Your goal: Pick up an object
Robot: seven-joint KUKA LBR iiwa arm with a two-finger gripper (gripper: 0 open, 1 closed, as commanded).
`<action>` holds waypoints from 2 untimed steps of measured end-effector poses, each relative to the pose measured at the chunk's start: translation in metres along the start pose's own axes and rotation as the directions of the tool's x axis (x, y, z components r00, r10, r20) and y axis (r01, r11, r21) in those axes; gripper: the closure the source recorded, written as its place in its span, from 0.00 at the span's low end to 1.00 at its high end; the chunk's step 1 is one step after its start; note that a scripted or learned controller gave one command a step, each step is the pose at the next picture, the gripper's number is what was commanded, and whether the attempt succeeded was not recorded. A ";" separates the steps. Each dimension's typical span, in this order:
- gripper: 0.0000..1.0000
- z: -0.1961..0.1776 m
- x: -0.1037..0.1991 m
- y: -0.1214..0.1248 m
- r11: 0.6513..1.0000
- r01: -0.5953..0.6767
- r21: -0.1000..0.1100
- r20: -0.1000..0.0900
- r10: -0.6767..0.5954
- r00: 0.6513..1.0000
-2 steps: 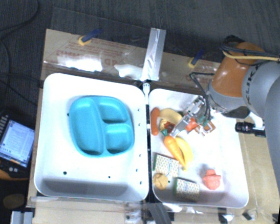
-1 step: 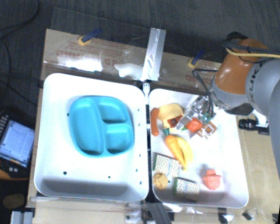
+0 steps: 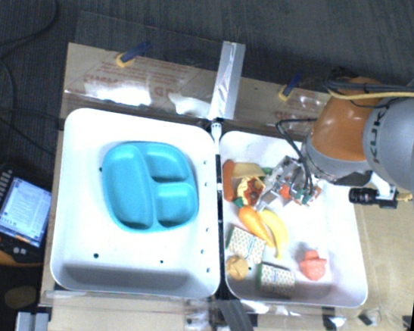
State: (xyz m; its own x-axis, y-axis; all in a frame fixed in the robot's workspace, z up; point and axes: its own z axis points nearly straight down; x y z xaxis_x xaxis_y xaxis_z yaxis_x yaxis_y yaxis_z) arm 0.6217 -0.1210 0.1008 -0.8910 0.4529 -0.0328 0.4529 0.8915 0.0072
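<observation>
My gripper (image 3: 275, 184) hangs low in the right bin (image 3: 349, 242), at its upper left part, over a cluster of toy food. Right beneath and beside it lie a small red-and-green item (image 3: 248, 191), a tan bread-like piece (image 3: 246, 169) and a brown sausage shape (image 3: 227, 177). Just below the gripper rest a yellow banana (image 3: 274, 228) and an orange carrot-like piece (image 3: 248, 219). Nothing can be seen held by the gripper.
Lower in the right bin are two green checkered packets (image 3: 246, 244) (image 3: 276, 276), a brown cookie (image 3: 237, 267) and a red toy (image 3: 313, 264). The left bin (image 3: 74, 242) holds a blue divided plate (image 3: 151, 184). The arm's orange band (image 3: 340, 134) rises over the right bin's far edge.
</observation>
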 end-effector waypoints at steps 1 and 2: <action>1.00 0.003 -0.047 -0.046 0.977 -0.214 -0.001 -0.008 0.214 0.977; 1.00 -0.122 -0.065 -0.044 0.848 -0.530 0.026 -0.021 0.531 0.847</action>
State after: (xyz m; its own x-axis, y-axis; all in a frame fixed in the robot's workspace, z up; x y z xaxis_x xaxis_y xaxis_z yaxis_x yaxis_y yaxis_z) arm 0.6558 -0.1883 0.2241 -0.5153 0.8570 -0.0030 0.8570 0.5153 -0.0024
